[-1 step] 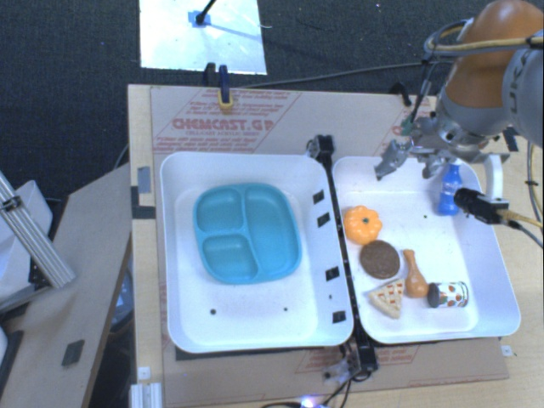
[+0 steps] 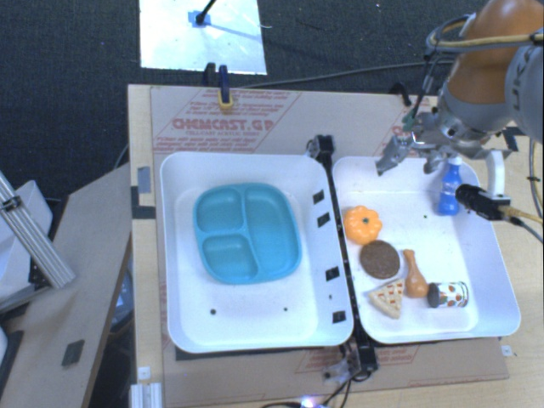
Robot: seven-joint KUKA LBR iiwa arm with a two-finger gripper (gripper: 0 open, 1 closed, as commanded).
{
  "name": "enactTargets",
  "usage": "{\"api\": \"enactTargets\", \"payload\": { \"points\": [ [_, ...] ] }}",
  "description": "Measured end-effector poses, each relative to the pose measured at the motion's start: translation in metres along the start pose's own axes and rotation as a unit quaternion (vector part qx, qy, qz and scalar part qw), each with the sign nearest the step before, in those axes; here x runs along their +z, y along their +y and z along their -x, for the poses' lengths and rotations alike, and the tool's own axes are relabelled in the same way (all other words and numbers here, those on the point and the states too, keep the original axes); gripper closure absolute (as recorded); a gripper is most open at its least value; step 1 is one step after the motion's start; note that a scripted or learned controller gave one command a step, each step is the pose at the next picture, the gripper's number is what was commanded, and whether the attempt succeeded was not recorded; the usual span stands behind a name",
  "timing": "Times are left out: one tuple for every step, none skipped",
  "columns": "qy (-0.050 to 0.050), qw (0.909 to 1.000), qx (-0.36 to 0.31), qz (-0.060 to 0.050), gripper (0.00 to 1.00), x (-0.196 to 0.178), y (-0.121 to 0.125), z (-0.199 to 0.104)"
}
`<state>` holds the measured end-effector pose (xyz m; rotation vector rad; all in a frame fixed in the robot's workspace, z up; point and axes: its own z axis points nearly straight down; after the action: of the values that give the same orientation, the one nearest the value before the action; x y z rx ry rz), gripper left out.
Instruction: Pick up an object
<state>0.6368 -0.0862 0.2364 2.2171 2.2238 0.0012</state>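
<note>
My gripper [image 2: 412, 160] hangs over the far edge of the right bin [image 2: 489, 266], its two grey fingers spread open with nothing between them. A blue bottle [image 2: 448, 190] stands just right of it, below the wrist. Nearer the front of the same bin lie an orange pumpkin [image 2: 362, 224], a brown round patty [image 2: 380, 259], a chicken drumstick [image 2: 414, 274], a pizza slice [image 2: 388, 299] and a small can [image 2: 449, 295] on its side. All of these sit well in front of the gripper.
The left bin [image 2: 183, 308] holds a blue divided plate [image 2: 247, 232]. A black divider with clips [image 2: 336, 245] runs between the bins. A cable and black connector [image 2: 484, 204] trail from the arm across the right bin's far right side.
</note>
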Motion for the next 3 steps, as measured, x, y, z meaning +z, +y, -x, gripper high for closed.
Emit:
{"api": "enactTargets", "payload": {
  "points": [
    [0.0, 1.0, 0.001, -0.001, 0.0, 0.05, -0.01, 0.002],
    [0.0, 1.0, -0.001, -0.001, 0.0, 0.105, -0.001, -0.004],
    [0.0, 1.0, 0.0, -0.001, 0.0, 0.154, -0.001, -0.005]
  ]
}}
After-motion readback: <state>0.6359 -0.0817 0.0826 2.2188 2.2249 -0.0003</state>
